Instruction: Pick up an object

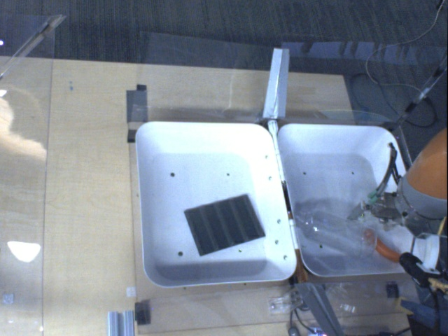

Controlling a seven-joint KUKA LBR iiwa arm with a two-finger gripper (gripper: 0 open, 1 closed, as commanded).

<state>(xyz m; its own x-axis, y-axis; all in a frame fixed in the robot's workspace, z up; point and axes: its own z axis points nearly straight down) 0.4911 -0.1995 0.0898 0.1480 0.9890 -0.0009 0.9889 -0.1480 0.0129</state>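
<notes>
DESK: Pale wooden table [84, 208] under a fixed overhead camera, two shallow white plastic bins side by side. What sits in them?

PHOTOGRAPHER: The left bin [150, 187] holds one thing, a flat dark grey ribbed rectangular pad [224, 224], lying askew on the floor near the front wall. The right bin [329, 142] holds something clear, what looks like a crumpled transparent plastic bottle [329, 231] lying on its side toward the front, with an orange piece [386, 250] at its right end. Its outline is hard to trace against the white.

DESK: And the grey arm with the orange band?

PHOTOGRAPHER: It reaches in from the right, low over the right bin's right side. The hand [381, 210] hovers just beside the clear bottle's right end. Open or closed, I cannot tell; cables and glare mask it.

DESK: So which step is this?

PHOTOGRAPHER: My reading: the approach, with nothing visibly gripped. The bottle seems the likely target. Next it would need to settle squarely over that slippery body and close firmly, since thin clear plastic may buckle or slide away.
</notes>
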